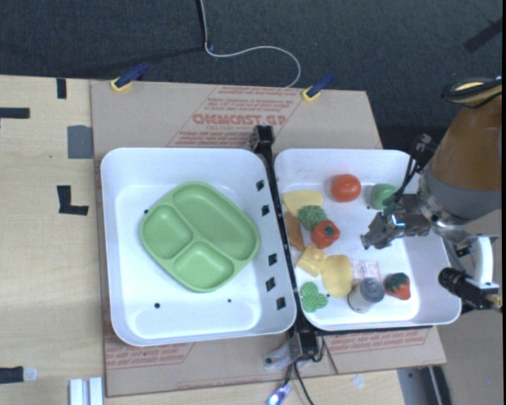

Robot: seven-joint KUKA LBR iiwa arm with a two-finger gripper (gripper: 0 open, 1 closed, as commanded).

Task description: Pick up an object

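The right bin holds several small play-food pieces: a red tomato, a green piece by the right wall, a yellow wedge, a strawberry, broccoli, a yellow pepper, a small grey can and a red-and-green piece. My gripper hangs over the right half of this bin, below the green piece and above the can. Nothing shows between its dark fingers.
The left bin carries a green divided plate. A black clip divider runs between the bins. The arm's orange and grey body stands over the right bin's right edge. A white cable lies behind the bench.
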